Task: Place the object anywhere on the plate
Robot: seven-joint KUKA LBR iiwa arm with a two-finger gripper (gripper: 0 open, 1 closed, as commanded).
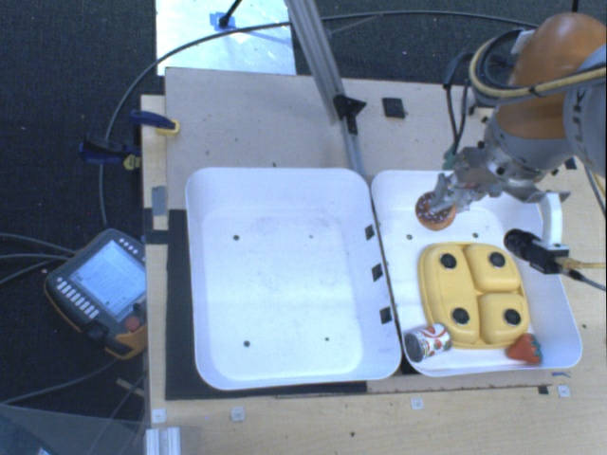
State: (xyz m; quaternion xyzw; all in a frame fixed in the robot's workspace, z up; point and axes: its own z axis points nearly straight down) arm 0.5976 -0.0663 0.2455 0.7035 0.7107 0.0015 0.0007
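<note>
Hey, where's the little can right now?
The can lies on its side in the right bin, at its near-left corner, just beside the yellow plate's near-left corner.

Both white bins (285,349) look like smooth, faintly glossy plastic. The yellow plate (474,292) in the right bin looks like glossy moulded plastic. At its 7 o'clock lies a can (427,341) with a shiny metal end. The bench (256,121) is matt, board-like tan. At 9 o'clock, the floor (66,55) looks like rough dark carpet.
</note>
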